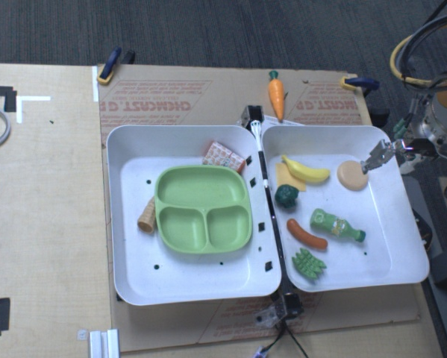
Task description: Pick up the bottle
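I see the green bottle (337, 226) lying on its side on the floor of the right bin (402, 245), roughly at that bin's middle. Its long axis runs left to right with a slight downward slant; the fat end sits at the left and the narrow end points right and a little toward the near edge.

Taking the bottle as my landmark: a red sausage (307, 234) lies just beside its left end, slightly nearer to me. A green leafy piece (310, 264) sits below it, near the bin's front wall. A dark green broccoli (286, 195) is up and to the left, a banana (306, 170) farther up, and a tan round disc (352, 175) directly above.

The gripper (375, 158) hangs well above and right of the bottle, just beside the disc, holding nothing; I cannot tell how its fingers stand.
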